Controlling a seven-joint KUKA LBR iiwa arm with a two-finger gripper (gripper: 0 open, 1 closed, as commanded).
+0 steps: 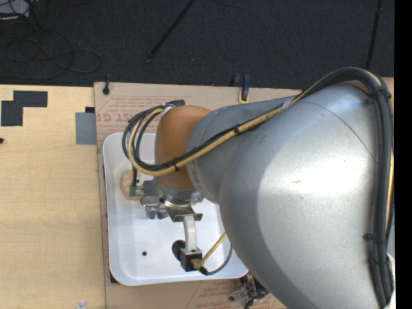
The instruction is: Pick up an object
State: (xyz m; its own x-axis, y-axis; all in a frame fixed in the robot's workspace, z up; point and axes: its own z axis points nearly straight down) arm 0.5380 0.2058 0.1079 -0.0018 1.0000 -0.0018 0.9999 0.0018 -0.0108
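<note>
The arm reaches in from the right and hangs low over the left white bin (129, 262). Its orange band and wrist cover the middle of that bin. My gripper (156, 206) shows as grey metal parts under the wrist, pointing down into the bin. A small tan rounded object (125, 183) lies by the bin's left wall, just left of the gripper and partly hidden by cables. I cannot see anything held.
A tiny dark speck (144, 253) lies on the bin floor near the front. The big grey arm body hides the right side of the bench. Brown cardboard (129, 111) lies under the bin, and a pale wooden bench top (45, 205) extends to the left.
</note>
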